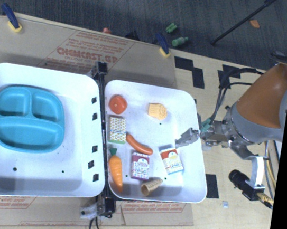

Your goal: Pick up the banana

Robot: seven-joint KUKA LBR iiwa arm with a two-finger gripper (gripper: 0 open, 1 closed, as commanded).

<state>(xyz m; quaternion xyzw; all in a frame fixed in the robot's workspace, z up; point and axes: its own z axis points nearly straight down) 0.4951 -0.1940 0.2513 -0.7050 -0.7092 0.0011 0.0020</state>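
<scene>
On the worktop [212, 223] sit a left bin [33, 169] holding a blue tray [28, 119] and a right bin [136, 94]; the grey arm [263, 102] hangs its claw [188, 136] at that bin's 3 o'clock rim, apart or together I cannot tell; a yellow piece [157, 111], perhaps the banana, lies at 1 o'clock

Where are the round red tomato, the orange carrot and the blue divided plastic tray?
round red tomato [117, 103], camera view, centre of its body.
orange carrot [116, 170], camera view, middle of its length.
blue divided plastic tray [25, 134], camera view, bare large compartment.
</scene>
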